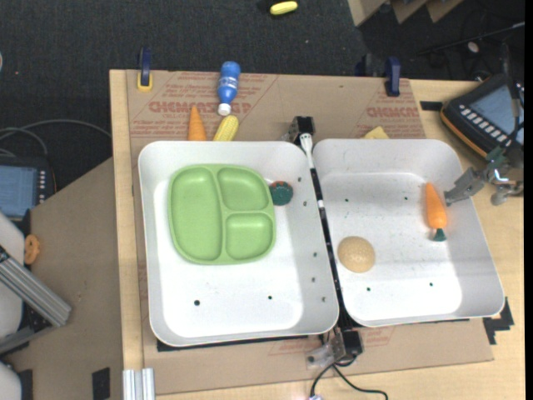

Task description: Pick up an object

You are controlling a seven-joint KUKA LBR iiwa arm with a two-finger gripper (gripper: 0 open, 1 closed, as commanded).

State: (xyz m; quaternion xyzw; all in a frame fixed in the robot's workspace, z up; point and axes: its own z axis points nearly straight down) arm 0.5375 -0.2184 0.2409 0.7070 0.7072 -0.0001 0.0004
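Bench: tan board with red lettering, clamped at the far edge, dark carpet beyond; two shallow white bins side by side on it.
Left bin: rounded rim, near half bare white floor, open for reaching.
Green tray: three compartments, lying flat in the far-left part of the left bin, well clear of the near rim.
Dark green ball: just beside the tray's right edge, near the shared rim of the bins.
Right bin: tilted slightly, near-right corner hanging past the board edge; wide bare floor in the middle and near side.
Carrot: orange, green tip toward the near side, lying close to the right wall of the right bin.
Tan round lump: low on the left side of the right bin, near the shared rim, well apart from the carrot.
Gripper: grey, at the right rim of the right bin, tip just beside the carrot's far end; spread of the fingers too unclear to tell; nothing seen held.
Behind the bins: blue-and-white bottle, small orange piece and yellow piece on the board by the left bin's far rim.
Floor beyond: yellow object on the carpet.
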